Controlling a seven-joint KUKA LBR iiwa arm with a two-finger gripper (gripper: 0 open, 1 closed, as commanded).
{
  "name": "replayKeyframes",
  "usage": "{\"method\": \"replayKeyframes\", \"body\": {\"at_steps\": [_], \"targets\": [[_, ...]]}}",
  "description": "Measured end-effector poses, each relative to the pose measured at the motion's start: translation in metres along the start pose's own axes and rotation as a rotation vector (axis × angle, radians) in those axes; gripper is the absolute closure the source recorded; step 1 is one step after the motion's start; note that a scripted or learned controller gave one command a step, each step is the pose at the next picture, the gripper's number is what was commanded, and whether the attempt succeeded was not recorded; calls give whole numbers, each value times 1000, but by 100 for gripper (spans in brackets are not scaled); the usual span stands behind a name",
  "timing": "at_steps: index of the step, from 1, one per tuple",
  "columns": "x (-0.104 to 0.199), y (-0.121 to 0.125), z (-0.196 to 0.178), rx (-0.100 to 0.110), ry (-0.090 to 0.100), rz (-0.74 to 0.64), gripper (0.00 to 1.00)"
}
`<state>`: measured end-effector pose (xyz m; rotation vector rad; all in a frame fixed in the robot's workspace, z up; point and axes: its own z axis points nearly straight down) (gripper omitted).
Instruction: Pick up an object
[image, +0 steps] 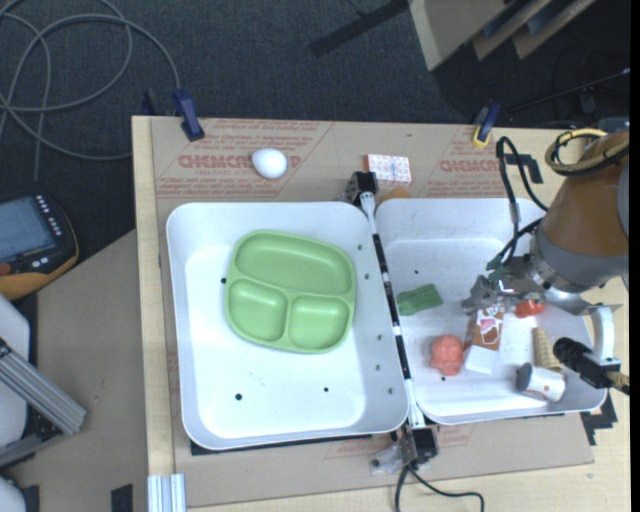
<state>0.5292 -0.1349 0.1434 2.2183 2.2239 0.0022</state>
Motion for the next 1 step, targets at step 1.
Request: {"method": "replayKeyframes", "body": {"at_steps": [1], "targets": [[47, 46, -42, 0, 0, 0, 100]]}}
